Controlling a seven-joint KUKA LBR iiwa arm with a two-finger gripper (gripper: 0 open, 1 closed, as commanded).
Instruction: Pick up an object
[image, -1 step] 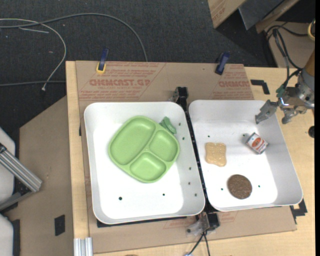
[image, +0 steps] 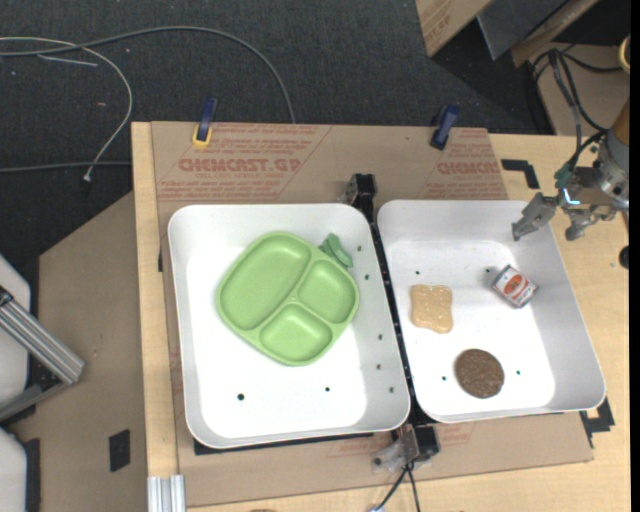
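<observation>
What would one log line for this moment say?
claw: open, over right bin's far edge, holding nothing | right bin: can, cracker, cookie | left bin: green plate

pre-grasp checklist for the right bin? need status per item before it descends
1. Gripper free of any object: ok, nothing between its fingers, which are spread.
2. Targets present in right bin: ok, small can, tan toast-shaped piece, brown round cookie.
3. Targets spaced apart: ok, none touch.
4. Gripper over a target: not ok, it sits at the bin's far right corner, off from the can.
5. Can upright: not ok, it lies on its side.
6. Green divided plate out of the way: ok, in the left bin.
</observation>
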